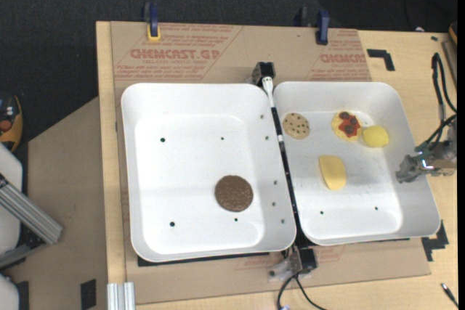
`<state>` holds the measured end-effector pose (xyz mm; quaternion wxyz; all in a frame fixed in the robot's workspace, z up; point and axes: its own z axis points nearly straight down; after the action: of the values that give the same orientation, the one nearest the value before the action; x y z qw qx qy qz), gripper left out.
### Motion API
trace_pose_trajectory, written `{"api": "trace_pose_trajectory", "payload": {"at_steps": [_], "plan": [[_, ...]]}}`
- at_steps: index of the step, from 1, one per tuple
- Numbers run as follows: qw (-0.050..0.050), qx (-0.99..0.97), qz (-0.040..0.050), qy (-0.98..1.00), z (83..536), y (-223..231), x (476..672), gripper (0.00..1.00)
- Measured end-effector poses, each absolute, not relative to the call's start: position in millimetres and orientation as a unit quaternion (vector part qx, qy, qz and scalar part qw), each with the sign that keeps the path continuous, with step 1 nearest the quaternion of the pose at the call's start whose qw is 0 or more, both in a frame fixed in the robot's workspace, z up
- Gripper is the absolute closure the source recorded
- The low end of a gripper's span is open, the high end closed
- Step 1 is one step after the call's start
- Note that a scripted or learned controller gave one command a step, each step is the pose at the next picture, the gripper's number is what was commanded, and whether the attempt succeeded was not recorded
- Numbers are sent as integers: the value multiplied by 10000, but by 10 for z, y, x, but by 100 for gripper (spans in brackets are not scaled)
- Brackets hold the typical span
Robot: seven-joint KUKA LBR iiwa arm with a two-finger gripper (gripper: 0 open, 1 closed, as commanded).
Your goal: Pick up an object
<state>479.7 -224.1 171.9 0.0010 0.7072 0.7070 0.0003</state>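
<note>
Cardboard-topped table (pixel 218 47) is carrying two white bins. Claw (pixel 408 169) is sitting at the right bin's (pixel 349 225) right edge, can't tell its grip, while the brown cookie (pixel 234 193) is lying in the left bin (pixel 145 178).

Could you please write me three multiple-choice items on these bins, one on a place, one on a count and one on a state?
1. Where is the brown cookie?
A. left bin
B. right bin
C. bare bench

2. How many things lie in the right bin?
A. two
B. four
C. six

3. How is the gripper placed?
A. over the left bin
B. at the right bin's right rim
C. touching the brown cookie

Answers: 1 A, it lies alone there. 2 B, chip cookie, topped round, two yellow pieces. 3 B, at that rim.
</note>
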Motion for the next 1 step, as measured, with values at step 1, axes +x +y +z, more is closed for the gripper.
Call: {"api": "trace_pose_trajectory", "payload": {"at_steps": [1], "plan": [[22,7071,6,7071,1819,-2241,4802,100]]}}
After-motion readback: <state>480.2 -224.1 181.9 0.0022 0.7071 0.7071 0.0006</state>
